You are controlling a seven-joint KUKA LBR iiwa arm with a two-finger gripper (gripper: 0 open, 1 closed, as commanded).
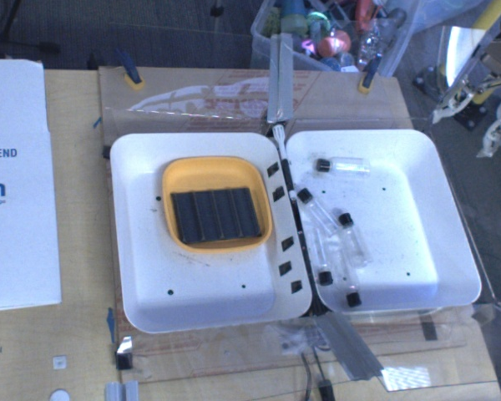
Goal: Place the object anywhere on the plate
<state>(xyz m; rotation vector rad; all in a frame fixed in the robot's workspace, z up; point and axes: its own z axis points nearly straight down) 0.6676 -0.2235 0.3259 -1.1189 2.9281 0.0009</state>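
- Nearest cam: grey strip [351, 354] on bench front, below the bins' seam.
- Pincer: open or closed, can't tell. No bearing from it can be read; arm comes in from the right, so right bin [417, 153] is prob. the nearer one.
- Clear black-capped vials [338, 239] lie loose in right bin. Long axes mixed: top one [344, 165] runs L-R w/ cap left, the rest roughly near-far.
- Yellow plate [177, 182] is in left bin [138, 249], across the seam.
- Dark ribbed slab [215, 214] lies flat on plate, long axis L-R. If that's the obj, task looks done.
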